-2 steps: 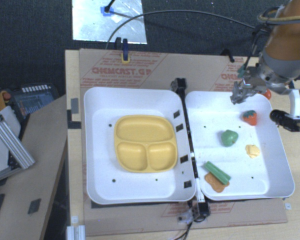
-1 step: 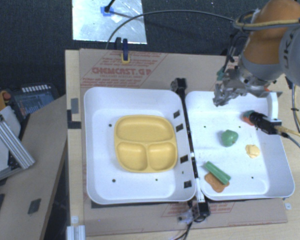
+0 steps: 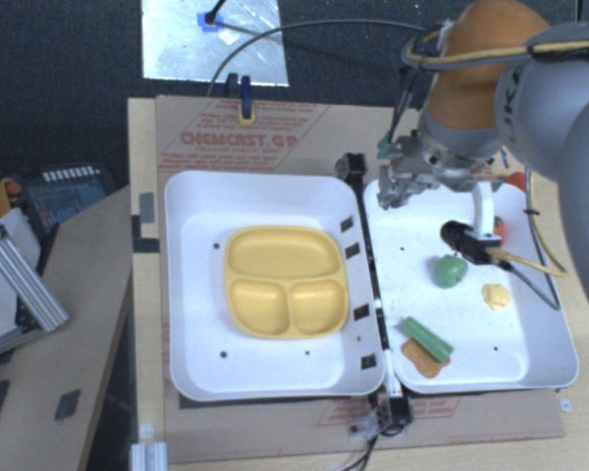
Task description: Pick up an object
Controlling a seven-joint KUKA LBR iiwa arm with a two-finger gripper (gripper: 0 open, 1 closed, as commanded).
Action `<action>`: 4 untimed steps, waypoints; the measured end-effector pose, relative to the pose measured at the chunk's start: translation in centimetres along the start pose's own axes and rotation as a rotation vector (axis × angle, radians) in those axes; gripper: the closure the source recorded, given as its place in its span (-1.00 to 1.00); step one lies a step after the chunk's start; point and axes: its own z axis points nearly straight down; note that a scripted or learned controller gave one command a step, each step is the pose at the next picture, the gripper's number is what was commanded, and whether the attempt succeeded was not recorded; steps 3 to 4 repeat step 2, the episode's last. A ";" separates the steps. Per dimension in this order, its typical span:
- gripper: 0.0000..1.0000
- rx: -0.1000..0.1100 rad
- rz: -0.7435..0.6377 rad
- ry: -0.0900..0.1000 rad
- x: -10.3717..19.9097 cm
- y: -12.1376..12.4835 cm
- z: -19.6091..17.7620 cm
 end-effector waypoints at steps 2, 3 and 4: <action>1.00 0.000 0.000 0.001 10.2 -0.2 -0.4; 1.00 0.000 0.000 0.001 10.2 -0.2 -0.4; 1.00 0.000 0.000 0.001 10.2 -0.2 -0.4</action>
